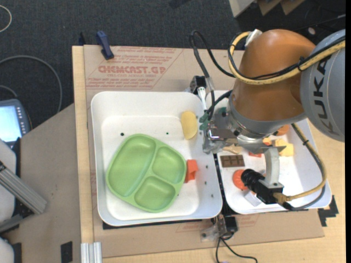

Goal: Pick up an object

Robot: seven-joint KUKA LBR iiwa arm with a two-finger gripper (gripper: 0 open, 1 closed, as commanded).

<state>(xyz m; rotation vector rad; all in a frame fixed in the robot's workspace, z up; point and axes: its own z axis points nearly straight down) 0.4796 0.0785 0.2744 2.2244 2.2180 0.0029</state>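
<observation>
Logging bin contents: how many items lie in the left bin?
3: a green divided plate at its centre, a small orange block touching the plate's right edge, and a yellow banana-like piece near the upper right wall.

I work in a robotics lab: my surface (137,70) is a bare printed board on dark carpet (44,15), loose cables (33,73) trail across the floor, and two white bins (98,147) sit side by side under a fixed camera.

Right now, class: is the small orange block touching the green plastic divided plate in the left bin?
Touching. The camera view shows the orange block pressed against the green divided plate's right rim, no white bin floor between them.
</observation>
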